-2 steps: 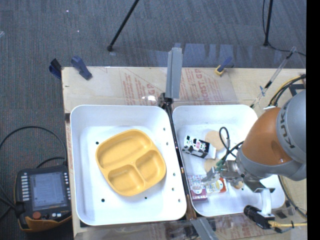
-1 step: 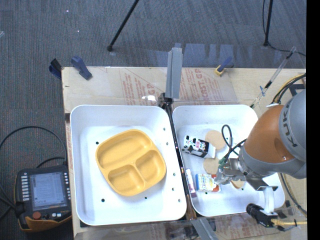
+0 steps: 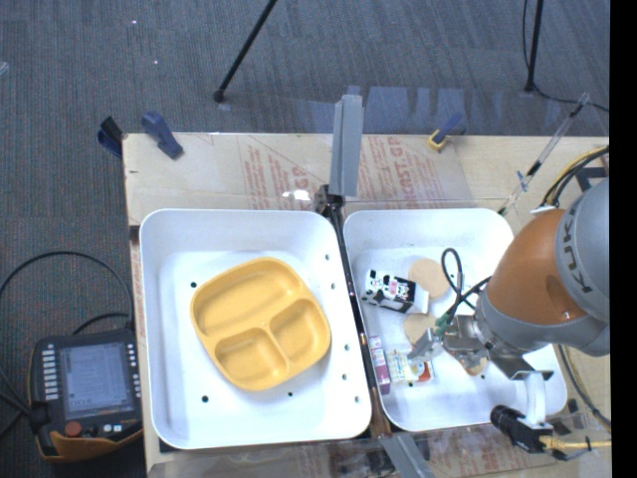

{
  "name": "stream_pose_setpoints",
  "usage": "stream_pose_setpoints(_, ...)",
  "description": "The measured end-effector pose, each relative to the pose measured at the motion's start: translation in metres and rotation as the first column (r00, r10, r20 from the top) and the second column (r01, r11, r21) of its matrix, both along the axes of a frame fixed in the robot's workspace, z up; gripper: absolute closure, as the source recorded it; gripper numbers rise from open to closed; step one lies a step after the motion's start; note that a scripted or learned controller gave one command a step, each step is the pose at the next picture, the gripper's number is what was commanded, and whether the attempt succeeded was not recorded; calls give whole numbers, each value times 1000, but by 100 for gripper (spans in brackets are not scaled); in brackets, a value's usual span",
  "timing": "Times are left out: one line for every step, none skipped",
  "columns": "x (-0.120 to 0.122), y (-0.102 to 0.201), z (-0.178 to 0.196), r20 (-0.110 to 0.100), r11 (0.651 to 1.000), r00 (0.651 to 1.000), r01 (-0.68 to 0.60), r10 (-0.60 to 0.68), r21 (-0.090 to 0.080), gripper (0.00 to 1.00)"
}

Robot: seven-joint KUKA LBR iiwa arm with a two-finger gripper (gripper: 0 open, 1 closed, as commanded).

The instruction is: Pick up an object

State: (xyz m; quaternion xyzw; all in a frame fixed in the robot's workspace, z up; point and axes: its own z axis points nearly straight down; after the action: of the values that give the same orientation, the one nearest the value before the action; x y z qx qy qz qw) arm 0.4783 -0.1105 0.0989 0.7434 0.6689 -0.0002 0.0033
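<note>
In the right bin (image 3: 488, 229) lie several small objects. A black-and-white patterned box (image 3: 389, 289) sits near the bin's left side, with a tan round piece (image 3: 428, 271) just behind it. A small red-and-white packet (image 3: 410, 368) lies near the front, beside a thin pink item (image 3: 376, 351) along the bin's left wall. My gripper (image 3: 435, 342) is low over the bin's middle, just right of and above the packet, partly covering another tan piece (image 3: 416, 324). The orange wrist band (image 3: 532, 277) rises behind it.
The left bin (image 3: 164, 267) holds a yellow divided plate (image 3: 261, 322). A grey post (image 3: 346, 152) stands behind the wall between the bins. A black cable (image 3: 453, 272) loops over the right bin. A teach pendant (image 3: 85, 378) lies on the floor at left.
</note>
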Motion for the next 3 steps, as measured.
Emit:
stream_pose_setpoints(1, 24, -9, 4, 1000, 1000, 16, -16, 1, 0)
stream_pose_setpoints(2, 23, 1, 4, 1000, 1000, 20, -20, 2, 100)
stream_pose_setpoints(1, 24, -1, 2, 1000, 1000, 19, -19, 3, 0)
